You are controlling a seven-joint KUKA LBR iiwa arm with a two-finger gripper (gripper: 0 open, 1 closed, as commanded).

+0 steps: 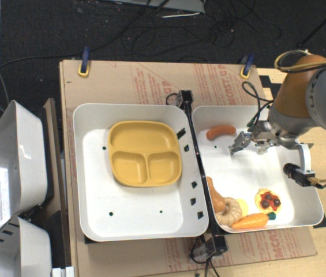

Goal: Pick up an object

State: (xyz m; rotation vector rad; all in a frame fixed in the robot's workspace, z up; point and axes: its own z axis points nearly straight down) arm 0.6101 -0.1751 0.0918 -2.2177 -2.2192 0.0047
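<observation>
1. The bench [151,74] is a brown cardboard-covered board on a black floor strewn with cables, with a clamp at each of its far corners.
2. Two shallow white bins sit side by side on it, touching along a dark central divider. The left bin [93,212] and the right bin [301,212] are about the same size.
3. My arm [310,97] reaches in from the right, grey, with the orange band above the wrist, and it hangs over the far right part of the right bin.
4. A yellow divided plate [145,153], with three compartments, lies flat in the upper middle of the left bin.
5. My pincer [238,146] points leftward over the bare white floor in the upper half of the right bin. I cannot tell how far apart it stands, and I see nothing caught in it.
6. A toy sausage [220,132], reddish orange and slightly curved, lies near the far wall of the right bin, just left of and above my pincer tip, apart from it.
7. A toy carrot [250,220] lies along the near wall of the right bin.
8. A tan, curled toy food piece [227,209] sits just above the carrot's left end, touching a brown piece [214,194] that runs up along the divider.
9. A small yellow toy pizza [268,200] with dark red toppings sits to the right of them, near the carrot's tip.
</observation>
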